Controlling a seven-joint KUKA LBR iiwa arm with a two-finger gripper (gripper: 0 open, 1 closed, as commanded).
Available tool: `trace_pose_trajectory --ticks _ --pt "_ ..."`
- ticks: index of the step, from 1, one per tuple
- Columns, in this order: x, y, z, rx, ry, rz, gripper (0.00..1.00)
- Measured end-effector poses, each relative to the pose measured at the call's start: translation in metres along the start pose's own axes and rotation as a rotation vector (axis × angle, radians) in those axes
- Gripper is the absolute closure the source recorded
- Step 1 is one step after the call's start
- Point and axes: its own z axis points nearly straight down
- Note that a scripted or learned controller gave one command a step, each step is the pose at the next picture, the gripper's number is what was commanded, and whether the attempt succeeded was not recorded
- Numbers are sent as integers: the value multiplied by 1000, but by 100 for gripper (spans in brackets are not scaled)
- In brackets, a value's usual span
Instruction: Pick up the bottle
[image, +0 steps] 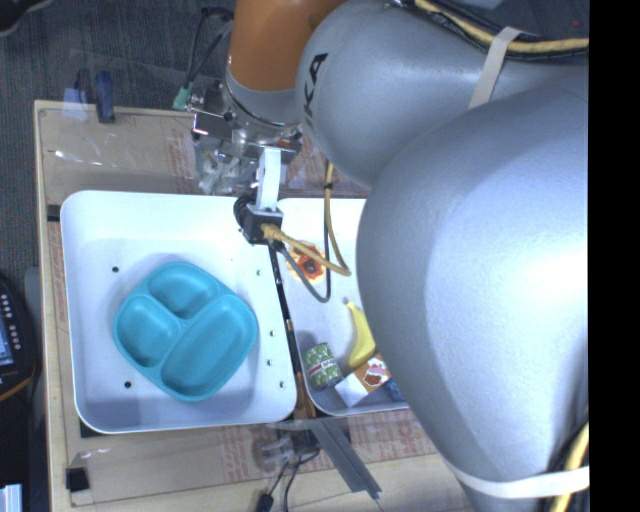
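My gripper (218, 168) hangs at the back rim of the left bin (90, 300), near the divide between the two bins, below the arm's orange band. It looks like a blur of grey metal, and nothing can be made out in it. The big grey arm covers most of the right bin (335, 405), so much of what lies there is hidden.
A blue divided plate (186, 328) lies in the left bin. In the visible strip of the right bin lie a banana (360, 338), a green can (322, 365), a small white and orange carton (370, 378) and a small orange item (309, 263).
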Motion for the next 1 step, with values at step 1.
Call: trace_pose_trajectory --ticks 1 --pt "84 -5 75 6 -4 -3 100"
